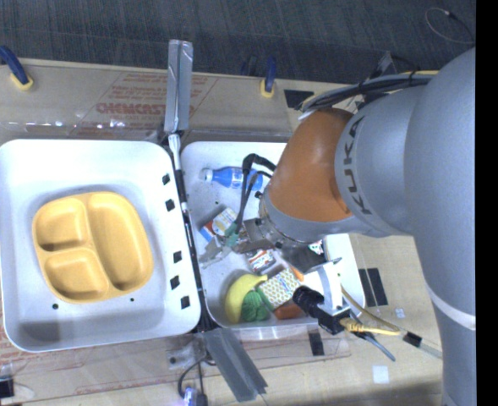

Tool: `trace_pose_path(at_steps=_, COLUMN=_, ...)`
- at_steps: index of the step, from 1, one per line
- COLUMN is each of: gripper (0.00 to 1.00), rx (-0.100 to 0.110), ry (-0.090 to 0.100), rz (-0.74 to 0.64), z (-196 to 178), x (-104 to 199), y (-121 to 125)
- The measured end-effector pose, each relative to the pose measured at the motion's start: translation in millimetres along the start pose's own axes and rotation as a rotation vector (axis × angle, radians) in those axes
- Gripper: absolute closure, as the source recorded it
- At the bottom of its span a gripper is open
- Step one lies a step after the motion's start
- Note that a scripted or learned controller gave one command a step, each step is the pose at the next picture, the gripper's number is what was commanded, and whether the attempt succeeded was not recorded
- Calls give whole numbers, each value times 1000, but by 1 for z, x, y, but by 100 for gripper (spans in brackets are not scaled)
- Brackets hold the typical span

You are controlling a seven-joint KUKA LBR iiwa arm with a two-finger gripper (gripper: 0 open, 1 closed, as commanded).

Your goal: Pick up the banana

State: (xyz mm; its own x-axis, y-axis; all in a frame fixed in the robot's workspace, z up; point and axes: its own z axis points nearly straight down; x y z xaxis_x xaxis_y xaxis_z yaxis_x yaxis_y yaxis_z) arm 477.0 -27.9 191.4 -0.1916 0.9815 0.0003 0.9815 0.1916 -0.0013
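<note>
The banana (238, 292) is a yellow curved shape at the near edge of the right bin (199, 200), pressed against a green object (255, 308). My gripper (238, 244) hangs low over the middle of that bin, under the orange wrist band (316, 176). It is just above and beyond the banana. Nothing yellow shows at its tip. The arm hides the right half of the bin.
A yellow divided tray (92, 245) lies in the left bin (12, 176). The right bin also holds a clear bottle with a blue cap (225, 176), a small printed packet (223, 222) and a patterned item (278, 288) beside the banana. A grey divider (178, 83) runs between the bins.
</note>
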Motion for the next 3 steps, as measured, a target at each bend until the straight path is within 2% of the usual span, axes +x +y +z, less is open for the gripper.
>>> trace_pose_path(at_steps=1, gripper=0, rx=4, ry=2, rz=-205, z=1, x=-12, y=-3)
trace_pose_path(at_steps=2, gripper=0, rx=3, ry=2, rz=-244, z=76, x=-71, y=-15)
trace_pose_path(at_steps=3, gripper=0, rx=2, ry=3, rz=-540, z=100, x=-71, y=-15)
